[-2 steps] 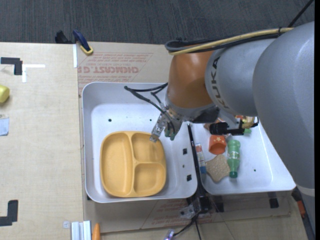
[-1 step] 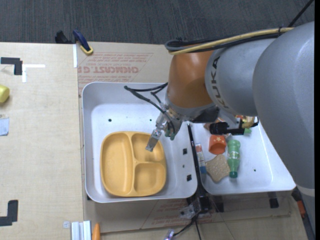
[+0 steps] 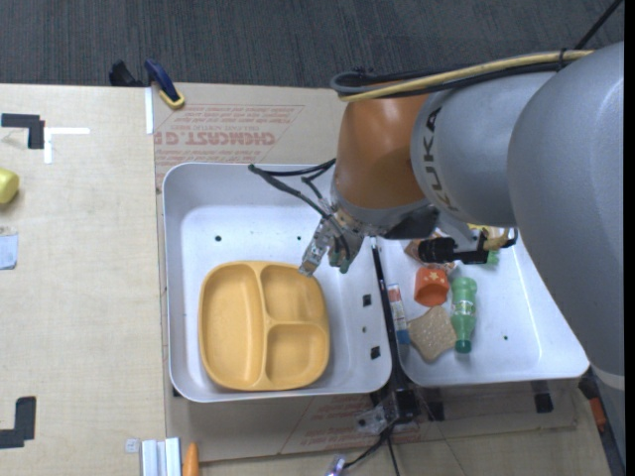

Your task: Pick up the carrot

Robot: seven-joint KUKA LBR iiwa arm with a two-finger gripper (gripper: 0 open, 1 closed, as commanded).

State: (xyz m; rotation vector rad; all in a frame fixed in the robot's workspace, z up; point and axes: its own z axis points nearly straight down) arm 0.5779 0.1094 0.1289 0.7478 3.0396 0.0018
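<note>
End effector [image 3: 325, 249] hovers over yellow tray's [image 3: 260, 327] upper-right edge.

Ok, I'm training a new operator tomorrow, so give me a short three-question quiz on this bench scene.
1. Multiple choice: what lies right beside the stubby orange carrot? A. a clear green plastic bottle B. a red apple C. a blue mug
2. True or false: the carrot lies in the view's left white bin.
3. Fill in: the two-finger gripper hangs over the shallow white bin that holds the yellow divided plastic plate, the view's ___ bin.

Key: 1 A; 2 false, it lies in the right bin; 3 left.
</note>
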